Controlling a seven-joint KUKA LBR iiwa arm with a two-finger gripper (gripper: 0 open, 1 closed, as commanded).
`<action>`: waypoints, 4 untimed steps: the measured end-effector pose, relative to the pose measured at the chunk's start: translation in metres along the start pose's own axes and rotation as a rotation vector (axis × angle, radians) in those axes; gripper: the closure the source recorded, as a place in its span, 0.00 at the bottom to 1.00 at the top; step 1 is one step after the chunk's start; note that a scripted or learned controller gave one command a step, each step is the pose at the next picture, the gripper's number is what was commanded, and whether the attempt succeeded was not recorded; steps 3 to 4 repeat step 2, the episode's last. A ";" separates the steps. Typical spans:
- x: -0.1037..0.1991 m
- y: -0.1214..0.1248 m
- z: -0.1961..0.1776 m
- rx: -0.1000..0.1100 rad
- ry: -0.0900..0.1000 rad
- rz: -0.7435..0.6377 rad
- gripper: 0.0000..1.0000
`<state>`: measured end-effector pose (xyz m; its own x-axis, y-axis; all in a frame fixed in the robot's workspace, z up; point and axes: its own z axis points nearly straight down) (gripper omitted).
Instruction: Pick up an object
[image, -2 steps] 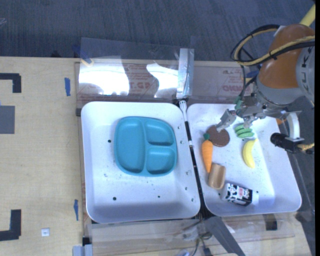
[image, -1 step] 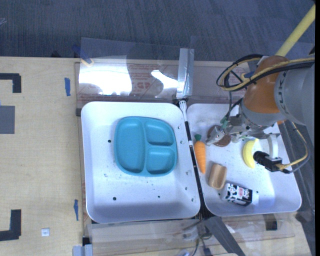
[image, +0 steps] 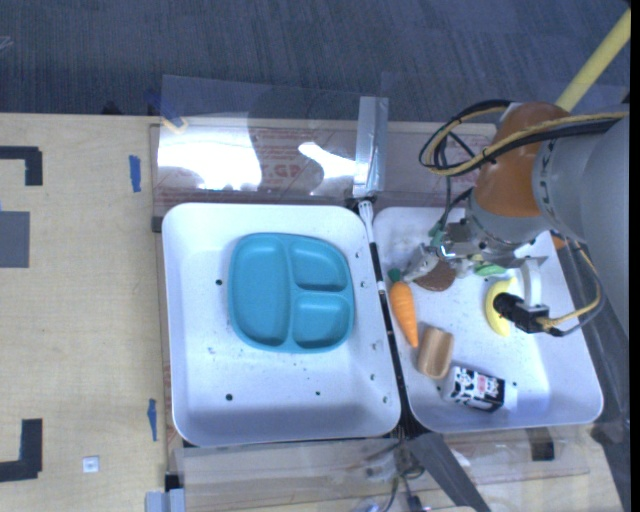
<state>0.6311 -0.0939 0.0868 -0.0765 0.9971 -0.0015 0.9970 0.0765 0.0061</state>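
Objects for picking lie in the right bin (image: 575, 395); entries run left to right.

Desk (image: 70, 300): light wood surface, black corner marks near its left edge, blue tape bits by the left bin's left side.

Left bin (image: 190, 400): white, shallow. A blue divided plate (image: 290, 292) sits near its centre, one large compartment on the left, two smaller ones on the right. Small dark specks are scattered on the bin floor around the plate.

Behind the left bin, along its far edge: a clear plastic sheet (image: 250, 150) catching glare.

Right bin, along its left wall: a toy carrot (image: 404, 311), green top toward the far edge, orange tip toward the near edge. Just right of the carrot's tip: a tan cylinder (image: 435, 351), tilted. Near the bin's near edge: a black-and-white carton (image: 475, 388) lying on its side. A brown round piece (image: 436, 278) lies right of the carrot's top, partly under the hand.

Hand (image: 447, 252): low over the far-left part of the right bin, above the brown piece. Cannot tell whether it is apart or together; cables and the wrist hide it.

Toward the bin's right wall: a yellow object (image: 497, 305), partly behind a black cable.
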 end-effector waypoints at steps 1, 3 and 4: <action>-0.001 0.001 -0.011 -0.005 -0.001 0.002 1.00; 0.063 0.043 -0.102 -0.001 0.003 0.033 1.00; 0.063 0.043 -0.102 -0.001 0.003 0.033 1.00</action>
